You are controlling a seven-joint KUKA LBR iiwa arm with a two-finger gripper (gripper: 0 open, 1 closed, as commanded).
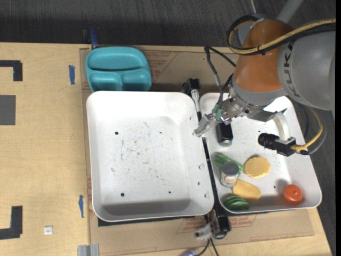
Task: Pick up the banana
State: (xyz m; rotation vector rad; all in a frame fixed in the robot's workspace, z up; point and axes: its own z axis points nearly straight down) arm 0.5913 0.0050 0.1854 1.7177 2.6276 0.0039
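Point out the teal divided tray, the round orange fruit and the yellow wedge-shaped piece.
Teal divided plastic tray point(118, 68), camera view: centre ridge.
Round orange fruit point(292, 194), camera view: its top.
Yellow wedge-shaped piece point(246, 189), camera view: its middle.

Robot lab: big grey arm point(314, 63), cables, two white bins point(144, 153) on cardboard-covered tabletop point(42, 143), tape marks.

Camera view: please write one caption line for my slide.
Arm's gripper hovers at the right bin's left edge, above the toy food.
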